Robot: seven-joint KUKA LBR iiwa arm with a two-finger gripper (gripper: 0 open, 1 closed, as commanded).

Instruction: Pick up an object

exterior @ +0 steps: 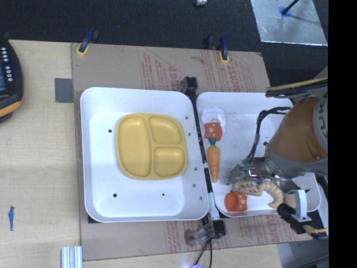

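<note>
The right bin point(240, 108) holds a toy carrot point(213, 157) lying lengthwise near its left wall. A small red toy point(212, 130) sits just above the carrot, partly on a clear wrapper point(213, 116). A red tomato-like toy point(236, 201) rests in the near left corner, with a tan bread-like piece point(252, 189) and a curved tan piece point(275, 194) beside it. My gripper point(243, 175) hangs low over the bin, just above the bread-like piece and right of the carrot. The arm's orange band point(298, 130) covers the bin's right half.
The left bin point(100, 200) holds a yellow divided plate point(151, 146) in its middle. A black clip point(191, 84) sits at the far end of the wall between the bins. A handheld controller point(6, 77) lies at the bench's left edge.
</note>
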